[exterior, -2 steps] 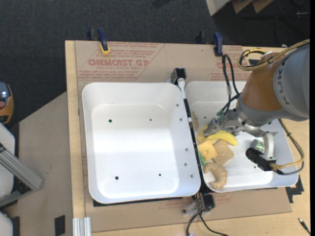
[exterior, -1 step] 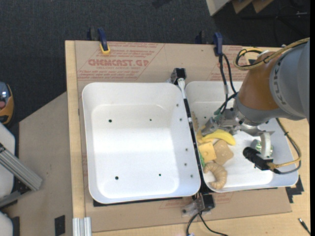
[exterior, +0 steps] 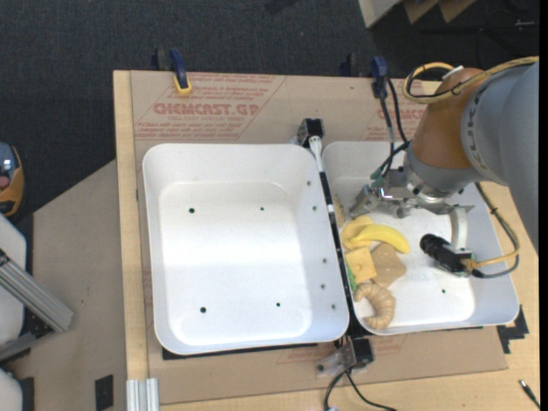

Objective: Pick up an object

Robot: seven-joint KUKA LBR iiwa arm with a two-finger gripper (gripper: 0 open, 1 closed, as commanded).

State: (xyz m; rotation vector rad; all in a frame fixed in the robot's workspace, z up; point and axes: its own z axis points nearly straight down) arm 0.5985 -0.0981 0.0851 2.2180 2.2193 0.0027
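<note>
The end effector [exterior: 385, 197] hangs low in the right bin [exterior: 488, 311], close to that bin's wall on the side of the left bin [exterior: 231, 238]. From this slant I cannot tell how far open it is, and nothing shows in its hold.

The likeliest thing to take is the banana [exterior: 381, 234], which lies just beside the end effector on its side toward the view's lower edge. Its long axis runs across the view, dipping a little toward the right, with the curve arching up toward the end effector. One tip points at the shared wall; the other points out into the bin.

To do this well, the end effector should probably close across the banana's short width near its middle, not along its length. The descent wants care, since a yellow block [exterior: 360, 264] and a tan slab [exterior: 390, 268] sit touching or nearly touching the banana's far side, with a curled tan piece [exterior: 379, 302] beyond them, so a wide approach may catch a neighbour
</note>
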